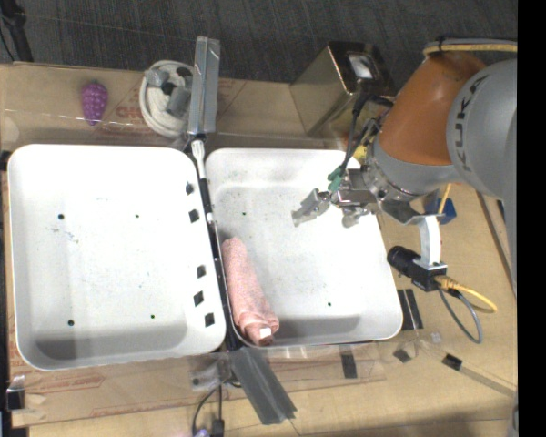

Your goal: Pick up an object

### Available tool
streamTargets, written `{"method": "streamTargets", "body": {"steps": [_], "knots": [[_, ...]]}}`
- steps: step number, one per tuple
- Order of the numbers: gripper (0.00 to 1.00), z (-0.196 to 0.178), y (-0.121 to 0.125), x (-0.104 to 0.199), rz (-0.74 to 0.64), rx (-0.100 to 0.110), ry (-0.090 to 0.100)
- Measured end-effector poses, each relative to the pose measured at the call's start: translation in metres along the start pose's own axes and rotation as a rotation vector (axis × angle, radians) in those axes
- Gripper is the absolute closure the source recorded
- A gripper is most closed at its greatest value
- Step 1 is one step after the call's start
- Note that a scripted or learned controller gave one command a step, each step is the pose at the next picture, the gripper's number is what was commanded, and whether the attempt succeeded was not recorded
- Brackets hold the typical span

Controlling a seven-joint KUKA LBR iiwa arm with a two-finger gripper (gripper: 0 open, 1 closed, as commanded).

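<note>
Grey arm [478, 107] enters from the right edge, upper half of view, orange band [417, 116] just above the wrist. Wrist bends down and points left. Hand [308, 209] sticks out leftward from the wrist, low, fingertips at the far left end, tilted slightly down. Nothing seen between the fingers. Finger gap too small and blurred to judge.

Partial dark lettering on the grey arm [491, 116]; too cut off to read.
</note>
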State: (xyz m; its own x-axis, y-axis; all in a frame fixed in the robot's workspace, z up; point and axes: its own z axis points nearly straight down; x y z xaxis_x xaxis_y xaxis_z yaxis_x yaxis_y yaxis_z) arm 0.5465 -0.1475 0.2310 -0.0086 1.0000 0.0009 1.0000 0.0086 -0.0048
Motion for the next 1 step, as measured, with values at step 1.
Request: {"method": "streamTargets", "body": {"steps": [1], "knots": [[0.00,0.1260,0.0012,0.0492,0.151,0.001,0.000]]}}
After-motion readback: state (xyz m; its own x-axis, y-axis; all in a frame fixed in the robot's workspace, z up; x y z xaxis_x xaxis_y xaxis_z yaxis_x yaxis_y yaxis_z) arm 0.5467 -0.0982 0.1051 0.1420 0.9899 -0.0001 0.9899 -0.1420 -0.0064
